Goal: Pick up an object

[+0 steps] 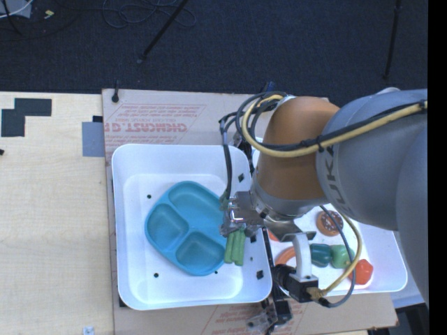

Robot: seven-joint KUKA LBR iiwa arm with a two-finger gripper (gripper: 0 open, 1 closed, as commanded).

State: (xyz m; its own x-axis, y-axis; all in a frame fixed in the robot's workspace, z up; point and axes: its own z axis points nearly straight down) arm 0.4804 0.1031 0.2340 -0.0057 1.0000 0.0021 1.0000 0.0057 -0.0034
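Blue divided plate [183,227] lies flat in the left white bin [133,187], filling most of its floor. At the plate's right edge sits a green object [235,247], stick-like, maybe two pieces side by side, touching or overlapping the plate rim. The claw [236,222] hangs directly above that green thing, just at the plate's right rim; its metal parts are crowded by cables and the orange wrist band [297,152], so whether it is released or clenched cannot be told, and nothing is clearly held. Further right of the plate, past the bin wall, the second bin [391,271] carries a brown round item [328,222], a teal and green piece [330,255] and an orange-red one [362,271].

Likely target: the green object. To do this well, straddle it across its narrow width, go low enough to clear the plate rim, avoid pinching the plate too, then lift straight up.
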